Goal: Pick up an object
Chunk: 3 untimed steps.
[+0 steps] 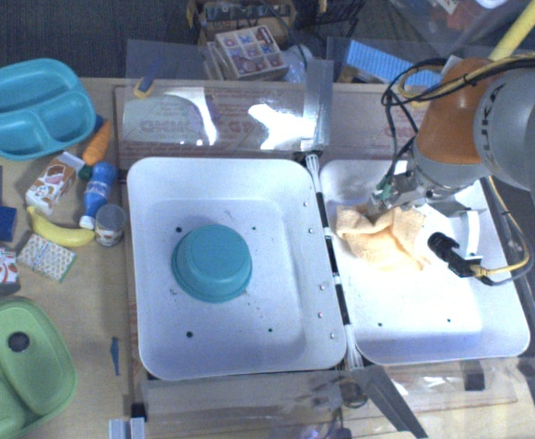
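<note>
Yellow cloth (383, 234) | gripper (383, 196) touching upper edge | grasp unclear

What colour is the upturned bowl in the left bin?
Teal blue all over, plain with no pattern; the bowl shows clearly in the camera view.

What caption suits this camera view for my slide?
Arm's gripper down at a pale cloth in the right bin; teal bowl in the left bin.
</note>
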Tool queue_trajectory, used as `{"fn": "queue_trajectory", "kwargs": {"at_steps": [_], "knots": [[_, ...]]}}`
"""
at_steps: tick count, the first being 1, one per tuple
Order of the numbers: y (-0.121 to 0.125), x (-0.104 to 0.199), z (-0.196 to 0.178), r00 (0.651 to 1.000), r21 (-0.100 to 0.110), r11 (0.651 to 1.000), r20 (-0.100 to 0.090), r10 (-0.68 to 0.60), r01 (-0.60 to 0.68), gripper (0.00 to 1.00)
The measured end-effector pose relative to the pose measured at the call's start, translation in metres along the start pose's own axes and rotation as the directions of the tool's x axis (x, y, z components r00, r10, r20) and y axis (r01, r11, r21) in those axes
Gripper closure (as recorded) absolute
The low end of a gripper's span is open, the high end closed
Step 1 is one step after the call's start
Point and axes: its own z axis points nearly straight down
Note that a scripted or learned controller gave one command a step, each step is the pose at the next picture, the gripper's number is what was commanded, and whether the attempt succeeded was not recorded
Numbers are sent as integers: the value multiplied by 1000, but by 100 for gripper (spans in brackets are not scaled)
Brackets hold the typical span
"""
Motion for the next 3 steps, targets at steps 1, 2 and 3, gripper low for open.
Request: {"fn": "queue_trajectory", "kwargs": {"at_steps": [1,2,3], "knots": [[0,0,0,1000,0,1000,0,0,0,0],[1,-2,-11,1000,-4,1000,2,4,-4,100],[1,-2,-11,1000,-4,1000,2,4,-4,0]]}}
